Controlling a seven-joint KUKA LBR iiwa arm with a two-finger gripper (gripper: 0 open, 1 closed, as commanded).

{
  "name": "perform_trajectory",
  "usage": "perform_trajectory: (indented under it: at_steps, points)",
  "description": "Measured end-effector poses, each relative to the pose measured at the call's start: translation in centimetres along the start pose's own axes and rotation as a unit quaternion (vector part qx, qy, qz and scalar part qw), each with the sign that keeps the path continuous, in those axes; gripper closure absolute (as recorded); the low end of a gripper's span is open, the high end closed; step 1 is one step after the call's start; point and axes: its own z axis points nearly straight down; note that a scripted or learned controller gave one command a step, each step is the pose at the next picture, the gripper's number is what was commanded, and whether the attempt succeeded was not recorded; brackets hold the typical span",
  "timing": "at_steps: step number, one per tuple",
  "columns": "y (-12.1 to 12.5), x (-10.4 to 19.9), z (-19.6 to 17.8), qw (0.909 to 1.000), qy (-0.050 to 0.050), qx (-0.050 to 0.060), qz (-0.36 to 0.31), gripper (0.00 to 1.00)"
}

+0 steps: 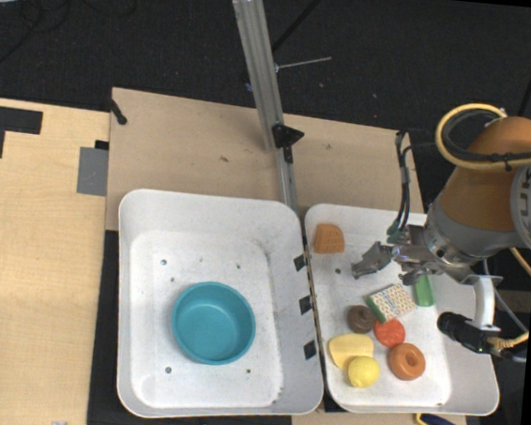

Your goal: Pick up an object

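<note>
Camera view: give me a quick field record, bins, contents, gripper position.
left bin: holds a round teal plastic bowl
right bin: orange wedge-shaped piece, brown ring, checked green-edged block, red round piece, orange doughnut-shaped ring, two yellow lumps
gripper: over the right bin, above the checked block
held object: none seen between the fingers

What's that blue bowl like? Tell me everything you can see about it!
The round teal-blue bowl looks like smooth plastic, all one colour, with a plain rim and a flat bottom. It sits upright, open side up, with nothing visible inside. It rests on the floor of the left shallow white bin, toward the near side. Nothing else touches it; the toys lie in the other bin.
</note>
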Motion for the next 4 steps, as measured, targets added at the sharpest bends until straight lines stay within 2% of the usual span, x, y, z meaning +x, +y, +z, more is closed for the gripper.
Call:
perform_trajectory:
  at_steps: [1,2,3,4]
  points:
    - [-0.1,-1.0,5.1,1.0,0.0,0.0,0.0,0.0]
    - [0.2,-1.1,9.8,1.0,-0.002,-0.006,0.0,0.0]
    - [0.2,-1.1,8.7,1.0,-0.002,-0.007,0.001,1.0]
    - [0.6,-1.4,4.4,1.0,0.0,-0.004,0.0,1.0]
